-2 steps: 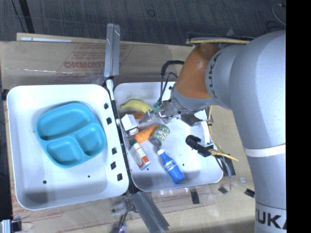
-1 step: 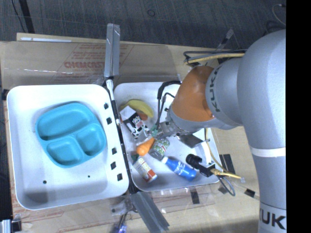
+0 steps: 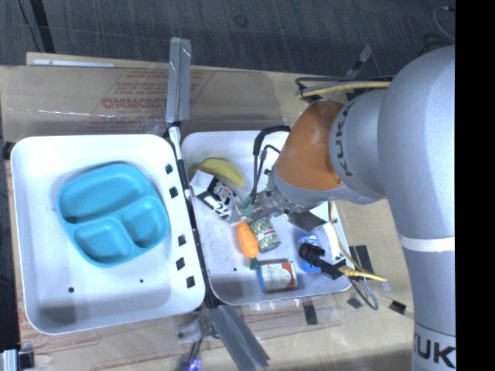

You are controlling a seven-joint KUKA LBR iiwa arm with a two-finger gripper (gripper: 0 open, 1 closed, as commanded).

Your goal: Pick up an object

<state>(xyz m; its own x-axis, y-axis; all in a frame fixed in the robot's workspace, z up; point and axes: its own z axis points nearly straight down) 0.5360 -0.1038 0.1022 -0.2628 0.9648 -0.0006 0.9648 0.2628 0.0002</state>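
End effector point(image 3: 259, 205), its grip state impossible to tell beneath the wrist, is lowered into the right bin point(image 3: 232, 141) among a carrot point(image 3: 247, 240), green packet point(image 3: 265, 234), and banana point(image 3: 220, 171). Crowded neighbours could be nudged, and a grasp missed.

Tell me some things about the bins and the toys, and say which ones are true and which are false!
1. The blue tray lies in the left bin. True.
2. The banana is in the left bin. False: it lies in the right bin.
3. The carrot is orange. True.
4. The blue tray has one compartment. False: it has three.
5. The can lies near the right bin's front edge. True.
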